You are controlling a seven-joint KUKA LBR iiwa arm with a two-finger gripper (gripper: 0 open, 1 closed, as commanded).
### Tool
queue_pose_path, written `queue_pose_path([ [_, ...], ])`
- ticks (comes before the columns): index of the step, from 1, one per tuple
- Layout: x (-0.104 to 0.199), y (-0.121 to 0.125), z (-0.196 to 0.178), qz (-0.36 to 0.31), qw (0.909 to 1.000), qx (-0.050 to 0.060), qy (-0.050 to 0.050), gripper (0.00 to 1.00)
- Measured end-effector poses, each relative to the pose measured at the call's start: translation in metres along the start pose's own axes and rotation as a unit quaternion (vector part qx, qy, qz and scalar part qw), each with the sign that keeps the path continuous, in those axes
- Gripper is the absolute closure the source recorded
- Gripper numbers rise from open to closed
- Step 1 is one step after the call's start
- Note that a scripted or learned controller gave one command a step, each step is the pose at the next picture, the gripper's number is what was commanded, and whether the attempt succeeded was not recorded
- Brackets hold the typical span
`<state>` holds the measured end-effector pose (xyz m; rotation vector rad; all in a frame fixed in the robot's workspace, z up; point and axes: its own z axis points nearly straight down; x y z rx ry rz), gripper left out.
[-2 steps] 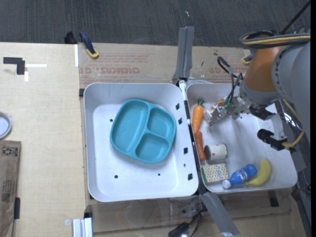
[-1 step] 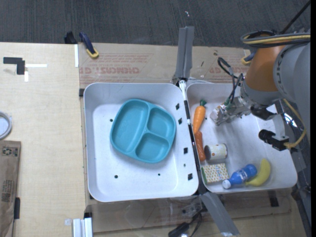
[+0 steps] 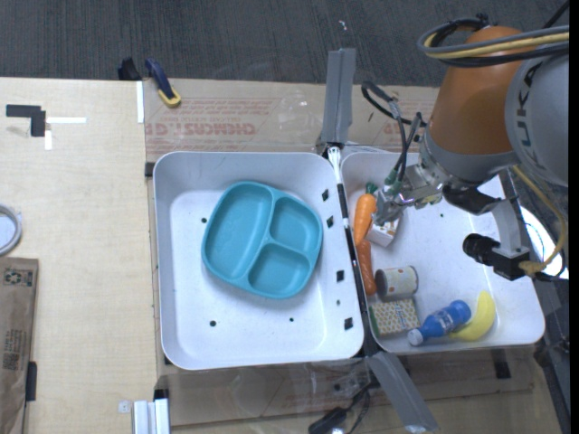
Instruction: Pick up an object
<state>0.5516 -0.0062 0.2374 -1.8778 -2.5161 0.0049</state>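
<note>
The right bin holds several small items. An orange carrot lies along its left wall, with a second orange piece below it. A small white block sits beside the carrot. My gripper hangs low over the bin's upper left, just above the white block and right of the carrot. Its tips are dark and partly hidden by the wrist. Nothing can be seen held in it. Further down lie a grey can, a speckled sponge, a blue bottle and a yellow banana.
The left bin carries a blue divided plate. A grey divider post rises between the bins at the back. The arm's orange band and cables hang over the right bin's top right. A black fitting juts in at right.
</note>
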Motion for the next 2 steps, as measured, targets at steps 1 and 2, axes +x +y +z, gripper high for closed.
queue_pose_path([
  [1,0.0,0.0,0.001,0.0,1.0,0.001,0.0,0.0],
  [2,-0.067,-0.024,0.049,0.016,0.9999,0.001,0.0,0.0],
])
